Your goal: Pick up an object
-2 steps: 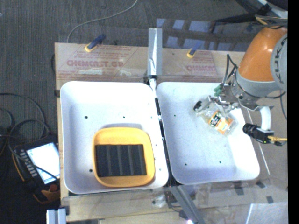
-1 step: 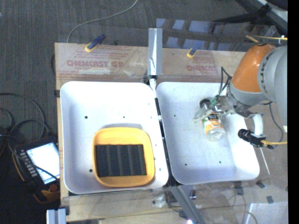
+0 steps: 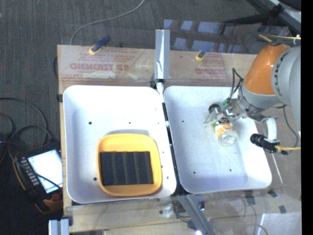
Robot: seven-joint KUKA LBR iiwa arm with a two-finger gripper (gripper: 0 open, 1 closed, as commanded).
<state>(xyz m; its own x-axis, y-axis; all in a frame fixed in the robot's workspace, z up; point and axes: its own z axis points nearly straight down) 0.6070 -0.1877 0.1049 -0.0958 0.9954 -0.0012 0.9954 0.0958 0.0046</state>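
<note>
The arm (image 3: 274, 77) reaches in from the right over the right-hand bin (image 3: 205, 175), and its pincer (image 3: 221, 112) sits low in the upper right part of that bin, just at a small clear bottle (image 3: 225, 132) with an orange label that lies on its side on the bin floor. The pincer looks to be at or touching the bottle's upper end, but the metal parts blur together from this height, and I cannot tell whether it is spread or closed, nor whether the bottle is actually between its tips. The left-hand bin (image 3: 88, 106) holds a yellow tray with a dark ribbed insert (image 3: 129, 165), resting toward the front, well apart from the arm. The step in hand appears to be the closing-in on the bottle. To do it well, the pincer should straddle the bottle across its narrow width rather than along its length, centred on the labelled body and not on the rounded clear end, which would likely squirt out under pressure. It should come down close to the bin floor before closing, since a lying round bottle can roll away from a one-sided touch. Lifting straight up and slowly would then show whether the grip is real.
</note>
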